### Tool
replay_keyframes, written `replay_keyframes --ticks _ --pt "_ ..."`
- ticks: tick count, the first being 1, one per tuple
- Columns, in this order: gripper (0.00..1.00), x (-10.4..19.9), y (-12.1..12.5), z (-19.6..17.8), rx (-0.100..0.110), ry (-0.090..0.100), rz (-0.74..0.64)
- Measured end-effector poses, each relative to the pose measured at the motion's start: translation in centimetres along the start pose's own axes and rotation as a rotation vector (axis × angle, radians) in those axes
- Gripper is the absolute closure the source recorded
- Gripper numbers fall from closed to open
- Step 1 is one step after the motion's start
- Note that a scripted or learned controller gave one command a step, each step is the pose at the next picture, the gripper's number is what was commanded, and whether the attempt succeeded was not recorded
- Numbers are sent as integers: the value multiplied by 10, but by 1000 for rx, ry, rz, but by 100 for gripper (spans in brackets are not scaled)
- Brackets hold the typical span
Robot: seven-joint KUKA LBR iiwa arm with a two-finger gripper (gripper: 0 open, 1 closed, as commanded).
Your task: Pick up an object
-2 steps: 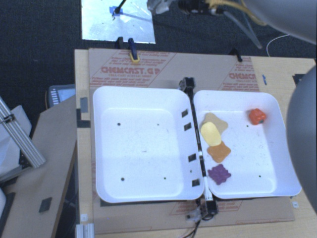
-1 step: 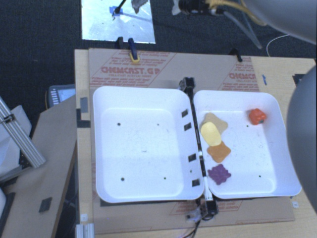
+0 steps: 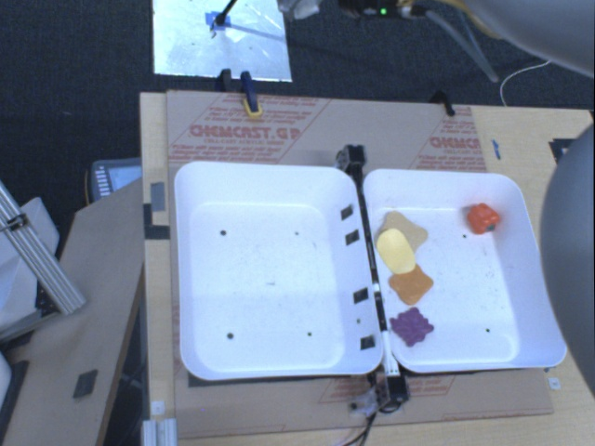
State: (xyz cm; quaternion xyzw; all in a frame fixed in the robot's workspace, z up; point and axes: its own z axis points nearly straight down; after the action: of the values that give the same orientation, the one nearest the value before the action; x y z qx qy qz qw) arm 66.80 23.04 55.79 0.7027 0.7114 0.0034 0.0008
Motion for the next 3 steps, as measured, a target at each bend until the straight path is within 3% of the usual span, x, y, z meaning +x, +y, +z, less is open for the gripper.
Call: replay_keyframes --ticks 1,2,3 --pt "0 0 0 0 1 0 -1" --pt "100 1 0 -11 -2 1 -4" --pt "0 1 0 -11 -1 1 -5"
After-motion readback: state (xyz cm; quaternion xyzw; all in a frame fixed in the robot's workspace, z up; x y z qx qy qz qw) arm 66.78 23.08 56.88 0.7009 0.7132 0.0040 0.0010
